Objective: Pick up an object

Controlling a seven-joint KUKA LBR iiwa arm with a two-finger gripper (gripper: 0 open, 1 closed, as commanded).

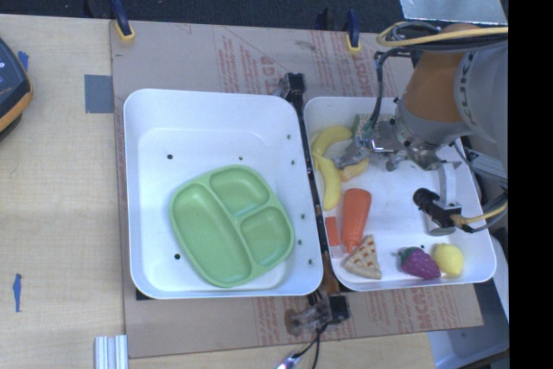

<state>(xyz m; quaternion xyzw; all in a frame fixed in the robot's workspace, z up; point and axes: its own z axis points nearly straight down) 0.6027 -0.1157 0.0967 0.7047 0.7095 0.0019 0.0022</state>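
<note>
Approach step, by my reading: gripper (352,153) low just beside the banana (329,162), grasp state I cannot tell; next, close squarely on it and lift.

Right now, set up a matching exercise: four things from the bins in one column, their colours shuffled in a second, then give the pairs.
Things:
1. banana
2. carrot
3. divided plate
4. grapes

Colours:
A. green
B. purple
C. yellow
D. orange

Pairs: 1-C, 2-D, 3-A, 4-B.

The divided plate lies in the left bin; the other three lie in the right bin, where the gripper reaches down by the banana.
</note>
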